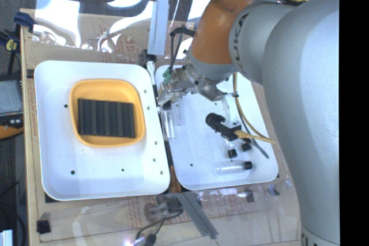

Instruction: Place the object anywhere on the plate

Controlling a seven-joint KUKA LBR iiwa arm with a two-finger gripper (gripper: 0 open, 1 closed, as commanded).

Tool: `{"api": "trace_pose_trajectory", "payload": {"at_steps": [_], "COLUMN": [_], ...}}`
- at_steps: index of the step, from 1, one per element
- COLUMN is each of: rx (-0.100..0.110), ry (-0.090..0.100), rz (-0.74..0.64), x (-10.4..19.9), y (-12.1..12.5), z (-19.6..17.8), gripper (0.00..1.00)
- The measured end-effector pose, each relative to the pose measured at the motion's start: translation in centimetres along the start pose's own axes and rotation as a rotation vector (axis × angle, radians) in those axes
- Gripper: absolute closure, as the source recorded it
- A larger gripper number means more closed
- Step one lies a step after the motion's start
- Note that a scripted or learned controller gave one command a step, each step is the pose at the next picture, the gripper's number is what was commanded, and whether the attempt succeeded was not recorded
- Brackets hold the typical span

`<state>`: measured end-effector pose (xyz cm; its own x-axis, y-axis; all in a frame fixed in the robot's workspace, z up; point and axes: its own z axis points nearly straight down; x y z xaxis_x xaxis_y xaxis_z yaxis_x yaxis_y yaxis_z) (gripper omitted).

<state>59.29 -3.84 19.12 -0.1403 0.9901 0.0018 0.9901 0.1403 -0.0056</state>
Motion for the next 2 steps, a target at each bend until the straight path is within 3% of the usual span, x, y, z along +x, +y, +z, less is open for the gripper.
{"api": "trace_pose_trajectory", "payload": {"at_steps": [1,2], "rx": [0.002,0.002], "ry": [0.0,-0.001], "rz": [-0.208,-0.207], "x": [6.67,6.63], "y": [0.76,0.77], "z": [0.08,0.07], "gripper": [1.0,0.0]}}
